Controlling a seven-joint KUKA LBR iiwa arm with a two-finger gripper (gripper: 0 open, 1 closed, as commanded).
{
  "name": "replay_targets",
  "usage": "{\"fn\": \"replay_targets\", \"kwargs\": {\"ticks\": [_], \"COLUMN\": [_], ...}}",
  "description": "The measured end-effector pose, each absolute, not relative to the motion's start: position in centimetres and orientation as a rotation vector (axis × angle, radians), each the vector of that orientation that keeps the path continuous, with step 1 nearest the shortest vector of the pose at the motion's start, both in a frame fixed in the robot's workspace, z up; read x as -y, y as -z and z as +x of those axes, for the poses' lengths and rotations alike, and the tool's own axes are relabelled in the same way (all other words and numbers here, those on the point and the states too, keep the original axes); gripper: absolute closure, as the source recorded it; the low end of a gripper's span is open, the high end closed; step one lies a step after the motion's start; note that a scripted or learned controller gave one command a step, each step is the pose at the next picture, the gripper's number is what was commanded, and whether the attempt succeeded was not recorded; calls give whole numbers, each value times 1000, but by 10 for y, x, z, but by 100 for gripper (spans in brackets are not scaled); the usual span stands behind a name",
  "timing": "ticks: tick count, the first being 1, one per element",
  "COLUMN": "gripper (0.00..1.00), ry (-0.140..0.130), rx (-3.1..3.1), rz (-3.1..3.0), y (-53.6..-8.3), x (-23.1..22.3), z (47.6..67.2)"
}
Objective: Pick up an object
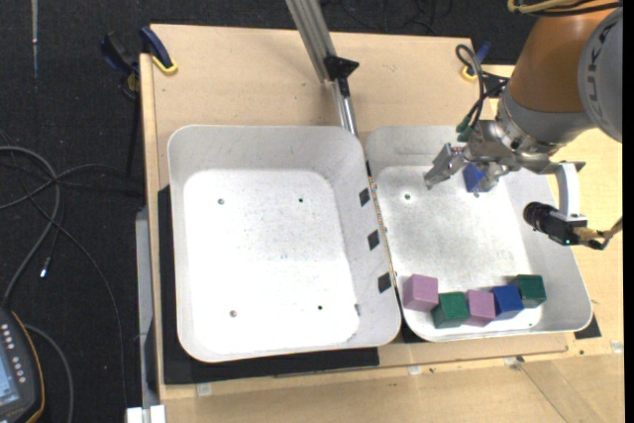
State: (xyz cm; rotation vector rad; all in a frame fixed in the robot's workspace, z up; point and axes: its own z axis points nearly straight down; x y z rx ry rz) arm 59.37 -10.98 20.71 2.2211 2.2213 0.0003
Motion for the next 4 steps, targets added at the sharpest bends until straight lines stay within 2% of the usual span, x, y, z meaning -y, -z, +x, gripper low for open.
{"fn": "replay_targets", "kwargs": {"ticks": [1,2,3,4], "gripper": [0,0,100,100], "ry": [0,1,1,-12], "rx": [-2210,-2227,-2224,-2229], "rz": [2222,2224,2214,2207], "y": [-236,-91,-106,-176], "x": [190,223,224,135], "z": [625,666,667,675]}}
